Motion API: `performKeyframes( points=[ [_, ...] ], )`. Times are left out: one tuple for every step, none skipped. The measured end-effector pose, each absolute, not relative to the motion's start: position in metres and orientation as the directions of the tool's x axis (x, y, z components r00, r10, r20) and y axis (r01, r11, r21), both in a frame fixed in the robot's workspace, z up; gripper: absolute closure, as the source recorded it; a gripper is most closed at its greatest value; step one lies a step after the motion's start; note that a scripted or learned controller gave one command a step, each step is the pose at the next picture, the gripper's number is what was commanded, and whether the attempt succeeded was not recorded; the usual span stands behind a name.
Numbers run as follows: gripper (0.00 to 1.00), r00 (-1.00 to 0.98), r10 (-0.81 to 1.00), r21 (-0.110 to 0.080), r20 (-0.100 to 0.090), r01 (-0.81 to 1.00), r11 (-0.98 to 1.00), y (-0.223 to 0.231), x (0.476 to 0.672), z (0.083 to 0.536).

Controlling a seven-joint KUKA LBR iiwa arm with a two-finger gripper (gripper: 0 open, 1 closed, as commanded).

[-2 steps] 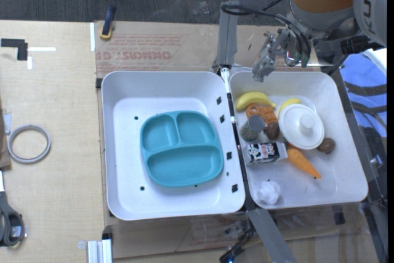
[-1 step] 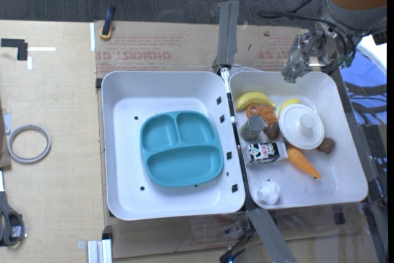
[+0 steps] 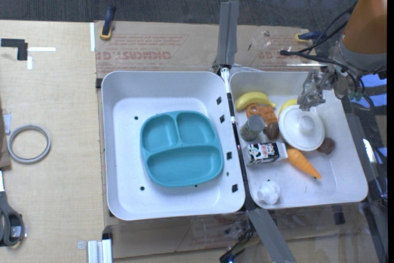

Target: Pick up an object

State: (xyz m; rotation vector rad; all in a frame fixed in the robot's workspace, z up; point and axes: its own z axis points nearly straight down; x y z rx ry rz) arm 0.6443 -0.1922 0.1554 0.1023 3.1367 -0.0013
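A: Which object lies under the gripper (image 3: 309, 97)?
B: The white bowl (image 3: 301, 128), upturned in the right bin (image 3: 354, 151), between banana (image 3: 253, 99) and carrot (image 3: 303, 162). Probably light, stiff, slippery; its rim looks the best hold.
A: Gripper state?
B: Fingers' spread unclear; nothing seen held.

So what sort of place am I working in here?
Most likely a robotics lab test bench, not a real kitchen: two white bins taped over cardboard, toy food such as a banana and carrot, loose cables, and a tape roll on the bench.
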Motion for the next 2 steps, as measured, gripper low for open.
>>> performKeyframes(
  points=[
    [0.0, -0.998, 0.065, -0.001, -0.004, 0.065, 0.998, -0.192, 0.645, 0.156],
    [0.0, -0.999, 0.042, -0.006, -0.029, 0.042, 0.999, -0.168, 0.629, 0.133]
  ],
)
